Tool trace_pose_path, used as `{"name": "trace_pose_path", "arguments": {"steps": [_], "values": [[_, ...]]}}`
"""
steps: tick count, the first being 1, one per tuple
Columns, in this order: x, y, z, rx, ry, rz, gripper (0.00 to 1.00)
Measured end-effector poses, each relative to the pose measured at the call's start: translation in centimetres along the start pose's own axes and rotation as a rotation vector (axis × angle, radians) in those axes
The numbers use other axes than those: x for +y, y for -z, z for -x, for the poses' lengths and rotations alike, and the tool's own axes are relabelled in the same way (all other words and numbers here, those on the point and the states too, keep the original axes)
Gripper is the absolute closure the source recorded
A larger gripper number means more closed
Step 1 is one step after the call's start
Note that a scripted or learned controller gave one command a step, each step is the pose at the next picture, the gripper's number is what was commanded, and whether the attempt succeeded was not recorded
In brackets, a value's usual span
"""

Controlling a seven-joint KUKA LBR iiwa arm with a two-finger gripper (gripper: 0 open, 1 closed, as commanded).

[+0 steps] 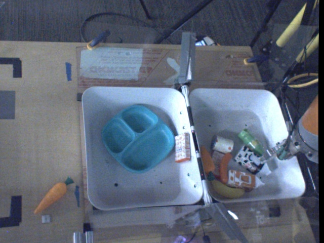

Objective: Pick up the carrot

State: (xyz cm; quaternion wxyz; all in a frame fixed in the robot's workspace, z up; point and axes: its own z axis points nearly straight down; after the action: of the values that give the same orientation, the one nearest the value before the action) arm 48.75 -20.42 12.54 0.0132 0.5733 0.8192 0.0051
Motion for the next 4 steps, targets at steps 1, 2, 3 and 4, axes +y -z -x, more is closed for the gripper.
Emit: {"name": "trace_pose_path", "arguments": {"steps": [1, 2, 3, 4], "values": [[3.5, 11.4, 3.2, 0.014, 0.26, -0.017, 1.0], [2.4, 2.6, 3.0, 0.016, 0.078, -0.021, 1.0], [2.0, -0.8, 0.9, 0.004, 0.209, -0.011, 1.0], [2.0, -0.9, 0.9, 0.006, 0.208, -0.012, 0.0]]}}
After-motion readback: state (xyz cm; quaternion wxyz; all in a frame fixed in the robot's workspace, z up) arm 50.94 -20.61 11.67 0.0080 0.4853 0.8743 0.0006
